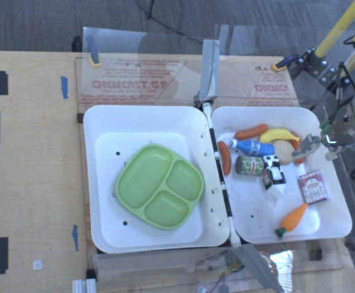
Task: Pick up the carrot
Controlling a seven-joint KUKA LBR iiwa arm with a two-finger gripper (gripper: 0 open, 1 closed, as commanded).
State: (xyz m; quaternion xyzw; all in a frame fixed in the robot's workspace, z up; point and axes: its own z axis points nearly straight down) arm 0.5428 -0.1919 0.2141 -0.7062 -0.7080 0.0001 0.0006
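Carrot (294,218) lying loose near the front of the right bin (339,227), well apart from the other toys, so easy to reach. Gripper (304,149) at the bin's right rim, grip state impossible to tell.

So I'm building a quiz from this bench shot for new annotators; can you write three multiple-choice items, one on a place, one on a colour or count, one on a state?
1. Where does the carrot lie?
A. on the green plate
B. near the front of the right bin
C. on the wooden bench

2. How many compartments has the green plate?
A. two
B. three
C. five

3. How does the green can rest?
A. on its side
B. upright
C. on top of the banana

Answers: 1 B, it sits below the small card box. 2 B, two ridges split it in three. 3 A, its label faces up beside the sausage.
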